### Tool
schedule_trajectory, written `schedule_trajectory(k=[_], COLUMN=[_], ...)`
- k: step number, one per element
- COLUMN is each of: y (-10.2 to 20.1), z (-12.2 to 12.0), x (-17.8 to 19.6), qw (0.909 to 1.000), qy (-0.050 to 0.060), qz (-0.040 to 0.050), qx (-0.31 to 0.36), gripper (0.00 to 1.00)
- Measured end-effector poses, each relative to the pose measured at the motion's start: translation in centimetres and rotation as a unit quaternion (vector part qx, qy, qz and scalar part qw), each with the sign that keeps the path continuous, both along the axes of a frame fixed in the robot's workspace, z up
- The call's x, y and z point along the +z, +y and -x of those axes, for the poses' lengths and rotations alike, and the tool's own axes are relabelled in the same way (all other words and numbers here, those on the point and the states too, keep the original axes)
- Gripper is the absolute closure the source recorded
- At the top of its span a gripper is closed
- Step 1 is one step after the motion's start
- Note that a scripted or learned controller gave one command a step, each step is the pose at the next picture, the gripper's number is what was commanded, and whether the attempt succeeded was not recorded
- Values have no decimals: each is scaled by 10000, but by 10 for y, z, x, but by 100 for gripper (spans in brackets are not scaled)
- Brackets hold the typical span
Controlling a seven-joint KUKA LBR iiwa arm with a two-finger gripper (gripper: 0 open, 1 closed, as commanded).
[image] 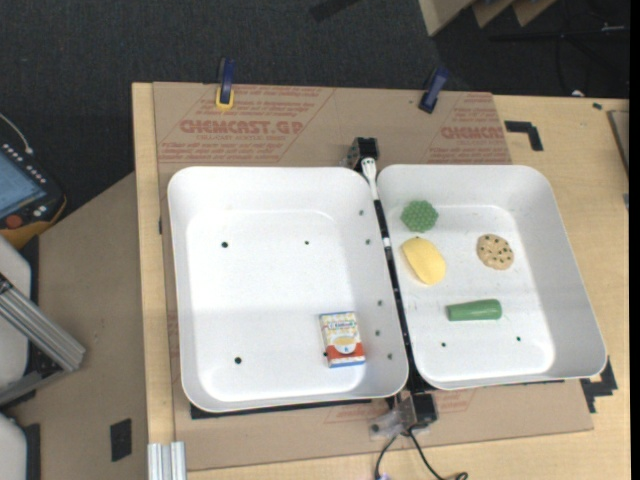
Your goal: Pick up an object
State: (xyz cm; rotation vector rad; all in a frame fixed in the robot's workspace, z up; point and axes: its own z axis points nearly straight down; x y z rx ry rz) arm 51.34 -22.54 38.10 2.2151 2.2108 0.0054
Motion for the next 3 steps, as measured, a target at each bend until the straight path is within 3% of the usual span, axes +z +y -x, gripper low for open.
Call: schedule_trajectory(k=[1, 2, 3], y=[2, 2, 104], z=[36, 34, 32], x=[-71, -93, -52], qw=[9999, 10000, 10000], qy=[91, 68, 25], qz=[-44, -36, -39], qx=[1, 9, 62], gripper=[100, 100, 100])
